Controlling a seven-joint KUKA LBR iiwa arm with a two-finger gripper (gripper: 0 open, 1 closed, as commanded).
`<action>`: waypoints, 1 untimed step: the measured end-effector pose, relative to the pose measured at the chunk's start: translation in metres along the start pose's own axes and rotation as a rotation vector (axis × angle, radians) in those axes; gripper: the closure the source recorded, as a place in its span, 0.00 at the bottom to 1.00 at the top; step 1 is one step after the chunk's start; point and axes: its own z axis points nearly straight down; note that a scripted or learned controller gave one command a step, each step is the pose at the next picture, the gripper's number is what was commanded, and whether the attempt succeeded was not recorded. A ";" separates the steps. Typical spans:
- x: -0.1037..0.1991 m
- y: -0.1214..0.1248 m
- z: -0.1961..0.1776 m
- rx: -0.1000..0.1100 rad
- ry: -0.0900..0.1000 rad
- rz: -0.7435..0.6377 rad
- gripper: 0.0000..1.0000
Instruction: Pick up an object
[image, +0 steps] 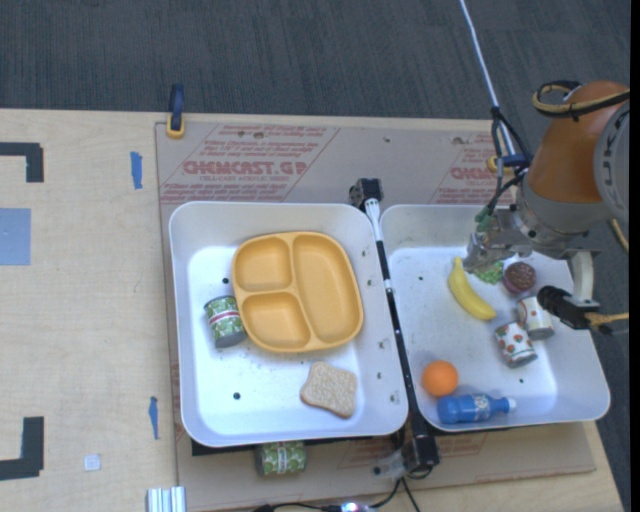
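Arm (585, 150): cut off by the right edge, upper links out of sight.
Gripper (490, 250): fingertips lost against a green item, their spread unreadable.
Green item (488, 270): mostly covered by the gripper, kind unclear.
Can below the left bin (282, 458): top tucked under the bin rim, label too small to read.
Can beside the yellow plate (226, 321): label print too small to read.
Small round object (519, 276): too small to identify.

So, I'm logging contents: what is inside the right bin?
The right bin holds a banana, an orange, a blue bottle, two small cups and something green partly hidden under the tool.
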 end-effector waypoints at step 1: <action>0.000 0.000 0.000 0.000 0.000 0.000 0.00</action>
